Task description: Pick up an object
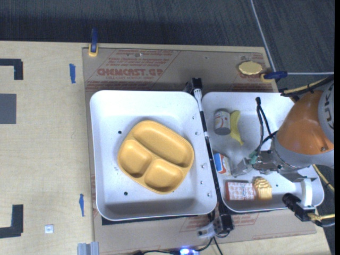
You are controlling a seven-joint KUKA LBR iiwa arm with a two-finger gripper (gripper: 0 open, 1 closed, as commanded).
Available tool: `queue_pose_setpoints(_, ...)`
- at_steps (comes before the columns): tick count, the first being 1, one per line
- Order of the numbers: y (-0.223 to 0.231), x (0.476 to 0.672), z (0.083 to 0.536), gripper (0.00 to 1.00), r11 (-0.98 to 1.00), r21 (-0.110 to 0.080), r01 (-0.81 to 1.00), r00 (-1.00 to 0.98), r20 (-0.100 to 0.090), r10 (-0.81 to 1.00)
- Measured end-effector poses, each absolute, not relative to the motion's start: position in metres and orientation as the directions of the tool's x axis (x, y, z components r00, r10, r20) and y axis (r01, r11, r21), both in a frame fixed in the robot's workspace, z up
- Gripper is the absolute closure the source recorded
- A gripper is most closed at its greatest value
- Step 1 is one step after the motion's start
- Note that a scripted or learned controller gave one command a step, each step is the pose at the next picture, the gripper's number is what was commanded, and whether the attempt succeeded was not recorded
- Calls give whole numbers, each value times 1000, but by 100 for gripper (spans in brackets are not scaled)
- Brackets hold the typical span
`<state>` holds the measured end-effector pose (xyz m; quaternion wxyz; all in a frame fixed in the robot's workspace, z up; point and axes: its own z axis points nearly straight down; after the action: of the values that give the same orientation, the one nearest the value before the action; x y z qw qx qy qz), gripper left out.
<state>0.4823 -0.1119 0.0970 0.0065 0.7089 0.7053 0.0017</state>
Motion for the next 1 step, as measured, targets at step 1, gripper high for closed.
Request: queue_pose_setpoints(1,-101,480,86,0,-2,3,1000,2,-2,1000)
